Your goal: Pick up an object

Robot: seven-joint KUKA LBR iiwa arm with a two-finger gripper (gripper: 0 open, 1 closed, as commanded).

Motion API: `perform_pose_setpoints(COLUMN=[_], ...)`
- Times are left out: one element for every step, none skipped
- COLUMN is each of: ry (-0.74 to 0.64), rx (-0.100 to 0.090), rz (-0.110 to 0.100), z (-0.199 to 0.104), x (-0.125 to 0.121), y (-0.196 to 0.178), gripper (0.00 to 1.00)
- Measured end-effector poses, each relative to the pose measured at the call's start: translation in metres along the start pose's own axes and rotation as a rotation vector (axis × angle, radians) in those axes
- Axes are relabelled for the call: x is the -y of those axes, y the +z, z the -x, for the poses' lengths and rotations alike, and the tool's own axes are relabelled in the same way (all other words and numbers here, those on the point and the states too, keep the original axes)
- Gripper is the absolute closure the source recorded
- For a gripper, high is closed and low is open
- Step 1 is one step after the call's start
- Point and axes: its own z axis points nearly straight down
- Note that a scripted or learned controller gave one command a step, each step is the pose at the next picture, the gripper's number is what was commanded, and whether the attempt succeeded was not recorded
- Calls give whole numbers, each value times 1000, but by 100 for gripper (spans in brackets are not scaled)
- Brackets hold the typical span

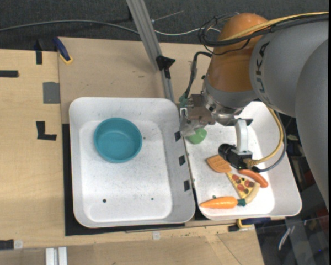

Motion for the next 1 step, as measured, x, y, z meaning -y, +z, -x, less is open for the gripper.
perform_pose_setpoints(ry=[-1], rx=[0], rz=[3], z=[-55], x=[-13], y=[-1], gripper=[100])
